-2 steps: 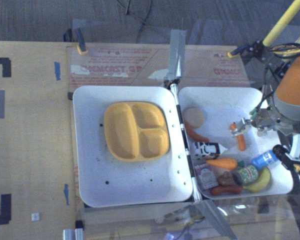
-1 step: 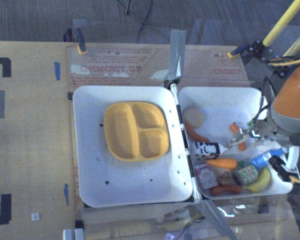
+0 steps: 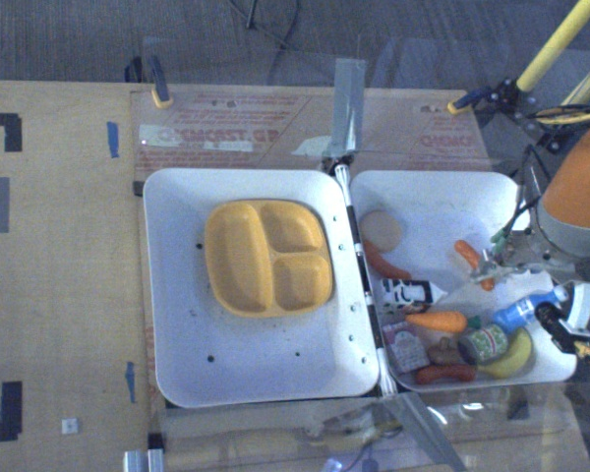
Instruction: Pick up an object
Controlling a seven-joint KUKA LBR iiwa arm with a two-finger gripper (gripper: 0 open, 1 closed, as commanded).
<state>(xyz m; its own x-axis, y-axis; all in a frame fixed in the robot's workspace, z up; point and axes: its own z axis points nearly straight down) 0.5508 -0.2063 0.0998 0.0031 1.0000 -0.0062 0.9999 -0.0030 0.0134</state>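
Against the right bin's point(image 3: 442, 187) near edge crowd a banana point(image 3: 512, 358), green can point(image 3: 486, 342), sausage point(image 3: 445, 373) and carrot point(image 3: 436, 321). Farther right, the gripper point(image 3: 491, 268) hangs beside a small orange piece point(image 3: 467, 255); its grasp can't be made out. Open floor lies beyond. The left bin point(image 3: 177, 342) holds a yellow plate point(image 3: 268, 257).

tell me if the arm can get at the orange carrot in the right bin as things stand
Probably yes. The carrot lies on top with nothing over it, and the end effector hovers just up and right of it; the small can beside it could crowd a grasp.
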